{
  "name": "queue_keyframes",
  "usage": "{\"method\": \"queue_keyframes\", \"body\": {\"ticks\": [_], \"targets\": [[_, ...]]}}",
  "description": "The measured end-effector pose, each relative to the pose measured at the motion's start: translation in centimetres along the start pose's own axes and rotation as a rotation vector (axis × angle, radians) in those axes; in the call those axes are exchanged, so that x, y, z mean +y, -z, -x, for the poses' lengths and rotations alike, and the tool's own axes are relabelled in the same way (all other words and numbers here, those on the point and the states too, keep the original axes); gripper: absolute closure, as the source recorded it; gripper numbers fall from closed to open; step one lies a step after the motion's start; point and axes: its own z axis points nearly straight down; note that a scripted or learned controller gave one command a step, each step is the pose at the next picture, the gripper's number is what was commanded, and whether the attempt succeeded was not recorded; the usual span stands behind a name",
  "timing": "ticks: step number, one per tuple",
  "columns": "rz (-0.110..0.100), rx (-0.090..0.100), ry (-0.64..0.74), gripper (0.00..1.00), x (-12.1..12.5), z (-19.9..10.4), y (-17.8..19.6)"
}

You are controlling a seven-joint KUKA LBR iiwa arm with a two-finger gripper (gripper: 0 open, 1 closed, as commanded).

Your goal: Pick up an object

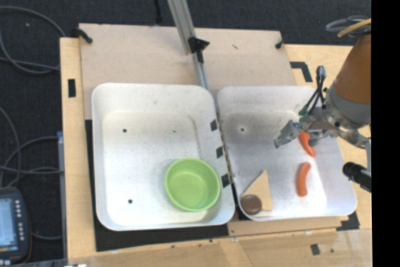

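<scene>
pincer [304, 134]: I'm seeing it hanging over the far-right part of the right bin [250, 103], arm coming in from the right. Dark finger parts are blurring into an orange piece [308, 144] there; can't tell if it's clenched, released, or grasping anything.
orange piece: lying at/just below the pincer tip, prob touching it. I'm not calling it held.
target options: 2nd orange sausage-like obj [302, 179] is lying nearer, just below the first, apart from it. Tan wedge [262, 191] and brown round obj [250, 204] are sitting touching each other in the near-left corner of the right bin. Green bowl [192, 183] is sitting in the near part of the left bin [125, 109].
risk 1: I'm judging the orange piece small and smooth; an off-centre close could be squirting it sideways instead of gripping it.
risk 2: pincer coming down tilted could be pinning the piece to the bin floor, not closing around it.
risk 3: lifting w/o confirmed grip means coming up w/ nothing.
risk 4: a nudged piece could be rolling toward the right wall, getting harder to reach.
bench [156, 47]: nothing on it I'm worrying abt.
</scene>
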Motion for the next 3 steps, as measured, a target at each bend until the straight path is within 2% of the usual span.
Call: {"method": "queue_keyframes", "body": {"ticks": [1,2,3], "targets": [[0.001,0.0,-0.002,0.0,0.0,0.0,0.0],[-0.007,-0.001,-0.004,0.0,-0.2,0.1,-6.3],[-0.006,-0.002,-0.004,0.0,-1.0,-0.2,-11.1]]}}
